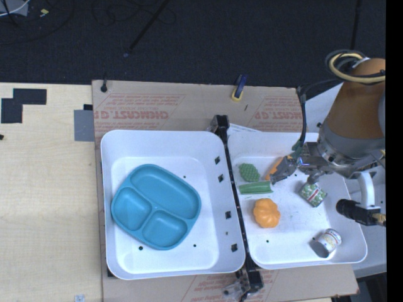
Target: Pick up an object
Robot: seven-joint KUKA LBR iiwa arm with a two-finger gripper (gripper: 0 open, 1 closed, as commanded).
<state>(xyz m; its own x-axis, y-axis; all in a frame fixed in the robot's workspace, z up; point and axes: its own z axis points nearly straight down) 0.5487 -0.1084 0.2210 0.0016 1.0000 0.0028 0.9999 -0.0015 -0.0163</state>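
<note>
My gripper (291,166) hangs over the upper middle of the right bin (286,253), reaching in from the right. A thin orange piece (276,166) lies right at its tip; whether it is gripped is unclear. Just left of it are a bumpy green object (249,171) and a flat green stick (254,187). An orange pumpkin-like object (266,212) sits below them. A small green-and-white can (313,194) lies under the wrist, and a silver can (325,242) lies near the bin's front right corner.
The left bin (126,150) holds a blue divided plate (156,205). A black divider with clips (228,187) runs between the bins. Cardboard (170,109) lies under both bins, with a blue-and-yellow clamp (238,88) at its back edge.
</note>
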